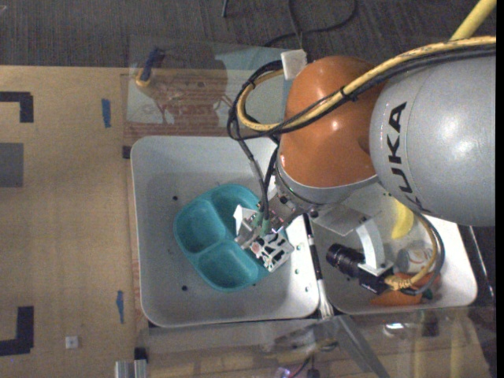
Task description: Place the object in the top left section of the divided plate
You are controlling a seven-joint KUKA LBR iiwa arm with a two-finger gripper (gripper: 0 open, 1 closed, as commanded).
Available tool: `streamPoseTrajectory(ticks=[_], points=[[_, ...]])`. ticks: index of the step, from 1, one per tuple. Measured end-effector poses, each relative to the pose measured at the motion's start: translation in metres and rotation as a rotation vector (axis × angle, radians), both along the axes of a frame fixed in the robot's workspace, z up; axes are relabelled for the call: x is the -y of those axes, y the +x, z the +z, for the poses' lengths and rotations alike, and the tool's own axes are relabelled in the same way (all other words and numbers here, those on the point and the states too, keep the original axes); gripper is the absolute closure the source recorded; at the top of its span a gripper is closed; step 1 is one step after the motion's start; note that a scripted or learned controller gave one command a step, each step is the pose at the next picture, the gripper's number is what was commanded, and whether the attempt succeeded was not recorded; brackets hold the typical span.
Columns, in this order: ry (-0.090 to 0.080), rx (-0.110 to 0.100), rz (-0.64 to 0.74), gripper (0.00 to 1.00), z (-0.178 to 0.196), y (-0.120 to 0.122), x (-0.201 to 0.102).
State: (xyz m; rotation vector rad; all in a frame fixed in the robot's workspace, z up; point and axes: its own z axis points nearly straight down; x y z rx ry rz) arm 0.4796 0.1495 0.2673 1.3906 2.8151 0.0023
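Observation:
A teal divided plate (211,239) lies in the left white bin (157,211), its sections split by raised ridges. My gripper (263,239) hangs over the plate's right edge, below the orange wrist band (327,124). Its black-and-white tip covers part of the plate's right-hand sections. A small greenish and red patch shows at the tip, too small to identify. The arm's bulk hides the plate's far right rim and much of the bin behind it.
The right bin (465,286) holds a yellow object (403,219), a grey one (409,256) and an orange one (391,287), partly under the arm. A clear plastic sheet (181,85) lies on the wooden bench behind the bins. Yellow and black cables (260,93) loop off the wrist.

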Motion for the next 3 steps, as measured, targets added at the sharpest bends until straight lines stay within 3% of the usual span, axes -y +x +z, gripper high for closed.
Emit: streamPoseTrajectory(ticks=[1,2,3], points=[[-0.001,0.000,0.030,1.00,0.122,0.012,-0.003],[-0.001,-0.001,0.290,1.00,0.039,0.010,0.014],[-0.001,-0.001,0.291,0.00,0.039,0.010,0.014]])
